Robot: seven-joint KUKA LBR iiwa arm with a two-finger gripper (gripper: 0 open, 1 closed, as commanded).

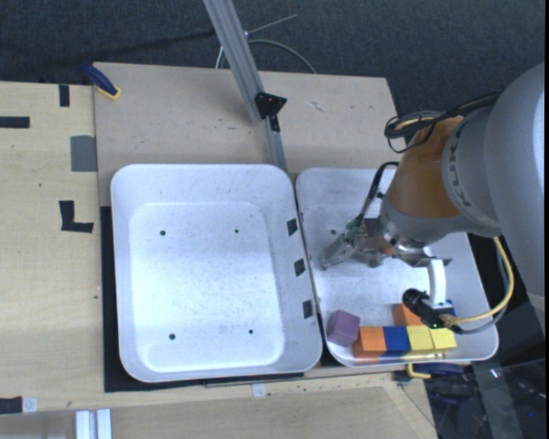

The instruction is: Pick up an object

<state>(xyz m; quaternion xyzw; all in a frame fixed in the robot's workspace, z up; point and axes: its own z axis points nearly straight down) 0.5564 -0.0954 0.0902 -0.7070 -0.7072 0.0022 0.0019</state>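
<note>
My gripper [333,251] hangs over the middle of the right bin [320,190], pointing left toward the divider. Its fingers stand open with nothing between them. Along the bin's near edge lie a purple block [343,326], an orange block [372,338], a blue block [396,338] and a yellow block [430,339] in a row. A second orange block [403,315] sits just behind them, partly hidden by the arm's black fitting. The blocks lie below and to the right of the gripper, apart from it.
The left bin [201,263] sits beside the right one, sharing a raised rim. A grey metal bar [242,58] slants in from the top to the bins' far edge. A cable [503,291] loops off the arm at the right.
</note>
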